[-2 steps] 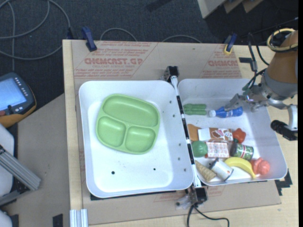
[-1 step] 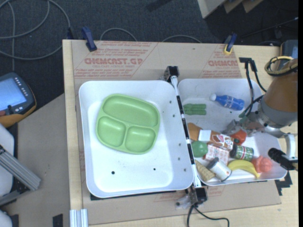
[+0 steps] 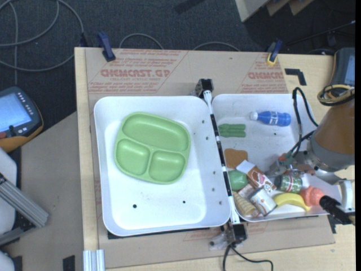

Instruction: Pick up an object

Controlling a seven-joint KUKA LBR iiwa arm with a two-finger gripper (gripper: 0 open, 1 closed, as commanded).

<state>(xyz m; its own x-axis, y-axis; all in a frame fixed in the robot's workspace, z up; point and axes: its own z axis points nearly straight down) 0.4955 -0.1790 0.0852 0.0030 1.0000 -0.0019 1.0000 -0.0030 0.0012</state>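
Observation:
The right bin holds several small items. A blue bottle lies at the back, with a flat green piece to its left and a brown piece below that. Piled at the front are a green round item, a red-and-white packet, a small can, a green-and-red can, a yellow banana and an orange-red item. My gripper is low in this bin, just above the green-and-red can. The wrist hides what lies under it.
The left bin holds a green divided plate. A black clamp sits where the bins meet at the back. Cables run along the right bin's far right side. A pendant screen lies off the bench at left.

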